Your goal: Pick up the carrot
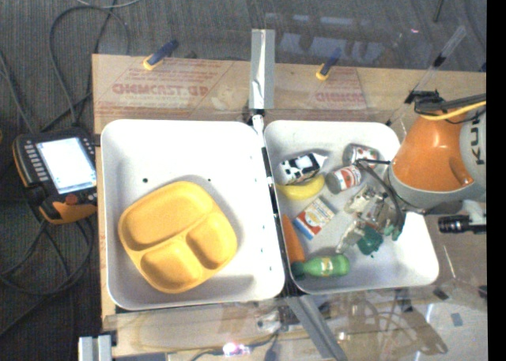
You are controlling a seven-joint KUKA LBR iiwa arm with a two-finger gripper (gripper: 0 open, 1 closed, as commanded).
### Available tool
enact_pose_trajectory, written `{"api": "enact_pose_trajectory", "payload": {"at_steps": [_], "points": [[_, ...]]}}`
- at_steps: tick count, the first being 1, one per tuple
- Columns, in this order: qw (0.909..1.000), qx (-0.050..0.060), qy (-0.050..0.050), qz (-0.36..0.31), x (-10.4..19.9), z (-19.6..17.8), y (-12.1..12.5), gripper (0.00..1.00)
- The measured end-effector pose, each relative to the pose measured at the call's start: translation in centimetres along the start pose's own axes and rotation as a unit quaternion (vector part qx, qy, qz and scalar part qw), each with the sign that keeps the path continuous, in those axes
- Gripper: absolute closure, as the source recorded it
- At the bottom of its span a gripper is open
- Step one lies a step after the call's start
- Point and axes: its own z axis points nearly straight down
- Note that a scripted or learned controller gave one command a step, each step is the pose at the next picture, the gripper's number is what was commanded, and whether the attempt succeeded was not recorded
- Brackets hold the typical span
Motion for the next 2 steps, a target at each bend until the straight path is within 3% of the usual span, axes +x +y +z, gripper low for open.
{"api": "enact_pose_trajectory", "payload": {"at_steps": [1, 2], "points": [[1.0000, -0.002, -0.004, 0.000, -0.2, -1.2, 0.3, 1.00], [0.9603, 0.005, 0.006, 0.279, 5.4, -9.3, 5.9, 1.00]]}}
